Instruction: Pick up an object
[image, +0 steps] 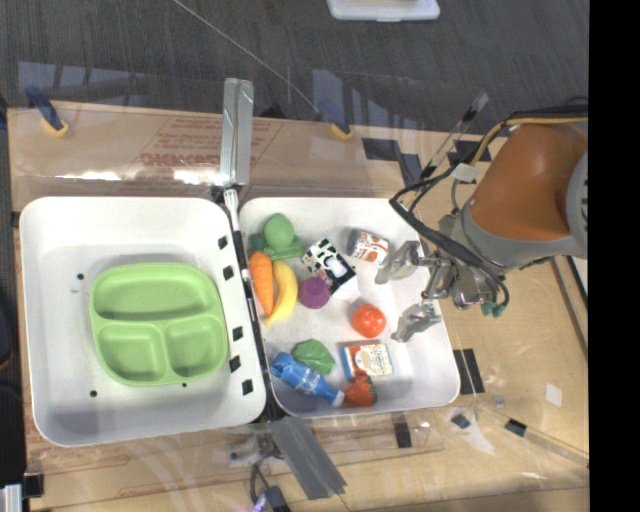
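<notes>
The right bin (430, 372) holds several toy foods. A carrot (262, 282) and a banana (285, 291) lie at its left wall, with a green vegetable (278, 232) above them. A black-and-white piece (327, 260), a purple ball (315, 292), a small can (368, 246), a red tomato (368, 320), a white carton (372, 358), a green leaf (314, 354), a blue bottle (303, 379) and a red piece (360, 392) fill the rest. My gripper (407, 292) hangs over the bin's right side, open, with nothing between its fingers. The tomato lies just left of its lower finger.
The left bin (50, 400) holds a green divided tray (158, 322). A metal bar (236, 135) stands up behind the seam between the bins. Cables run from the arm's orange band (528, 180) over the bench at the right.
</notes>
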